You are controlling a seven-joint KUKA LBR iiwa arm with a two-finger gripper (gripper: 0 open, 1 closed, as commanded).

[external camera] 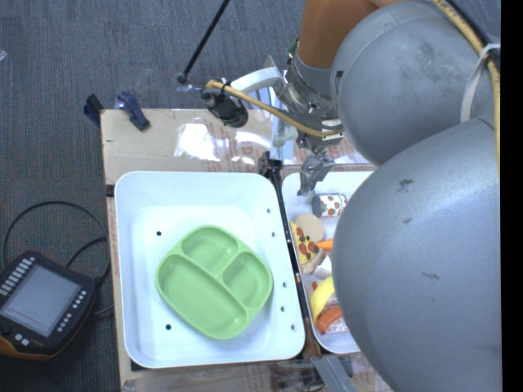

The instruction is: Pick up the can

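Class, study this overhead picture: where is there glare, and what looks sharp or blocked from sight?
Camera view: glare whitens the clear sheet behind the left bin; lighting is soft, with faint shadow under the green tray; tray and bin rims look sharp; the grey arm looms large and hides most of the right bin.

A: Left bin [131, 219], free room?
B: Its middle is taken by one green divided plate [214, 281]; bare white floor rings the plate, widest along the bin's far wall.
A: Right of that bin?
B: The second bin [351, 182], crowded: toy foods [315, 256] packed close, with the grey arm [417, 178] overhanging most of it.
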